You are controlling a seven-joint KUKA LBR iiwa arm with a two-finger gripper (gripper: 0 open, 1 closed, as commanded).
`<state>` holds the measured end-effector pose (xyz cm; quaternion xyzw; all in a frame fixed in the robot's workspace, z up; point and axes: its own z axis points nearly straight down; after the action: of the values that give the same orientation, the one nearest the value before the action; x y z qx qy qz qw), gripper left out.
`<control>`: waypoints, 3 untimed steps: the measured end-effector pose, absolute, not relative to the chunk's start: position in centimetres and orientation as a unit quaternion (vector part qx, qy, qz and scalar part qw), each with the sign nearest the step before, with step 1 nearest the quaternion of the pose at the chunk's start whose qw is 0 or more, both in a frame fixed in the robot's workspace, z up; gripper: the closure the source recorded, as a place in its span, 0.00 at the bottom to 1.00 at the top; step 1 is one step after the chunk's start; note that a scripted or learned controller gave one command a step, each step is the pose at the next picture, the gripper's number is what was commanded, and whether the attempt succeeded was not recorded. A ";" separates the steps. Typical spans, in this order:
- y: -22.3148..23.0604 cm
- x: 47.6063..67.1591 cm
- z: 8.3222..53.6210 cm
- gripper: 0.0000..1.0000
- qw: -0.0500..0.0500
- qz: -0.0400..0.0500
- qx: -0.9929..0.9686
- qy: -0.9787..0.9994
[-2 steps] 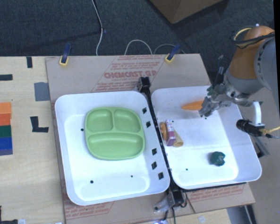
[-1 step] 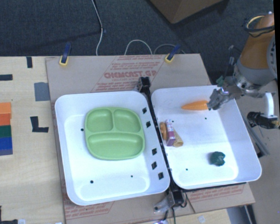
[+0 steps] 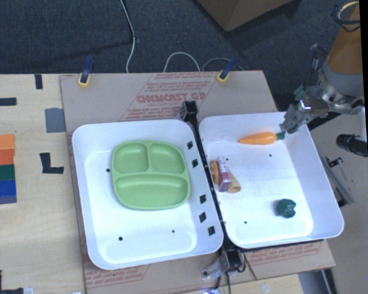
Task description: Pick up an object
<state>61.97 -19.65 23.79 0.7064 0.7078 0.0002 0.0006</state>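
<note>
The pincer (image 3: 292, 120) hangs at the far right rim of the right bin (image 3: 309, 166), just beside the green leafy tip of the toy carrot (image 3: 257, 139). Whether it is apart or together cannot be told at this size and angle, nor whether it touches the carrot; nothing is visibly clamped in it. The carrot lies on its side on the floor of the right bin, near the far wall, with its orange point towards the left bin (image 3: 96, 229). Two more loose things share that bin: a small orange, brown and pink item (image 3: 225, 177) close to the dividing wall, too blurred to name, and a dark green lump (image 3: 286, 208) near the front right corner, well apart from the carrot. The left bin holds one pale green plate (image 3: 151, 175) with three compartments, lying flat. There are two white bins side by side, joined along a black strip (image 3: 201, 173), and they rest on a cardboard sheet (image 3: 162, 95) that bears large red printed lettering beyond the bins; the letters are too soft to read with certainty. Two yellow and blue clamps (image 3: 85, 73) pin the sheet's far edge, one at each corner, and a thin white cable (image 3: 181, 56) loops between them. On the bench (image 3: 28, 246) to the left stands a stack of coloured blocks (image 3: 1, 170) in purple, orange, green and blue; they cannot be counted exactly.
</note>
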 end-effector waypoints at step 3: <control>-4.3 60.8 22.8 1.00 -0.001 -0.001 0.706 0.708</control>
<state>60.83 -4.34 22.81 0.7061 0.7081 -0.0009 -0.0008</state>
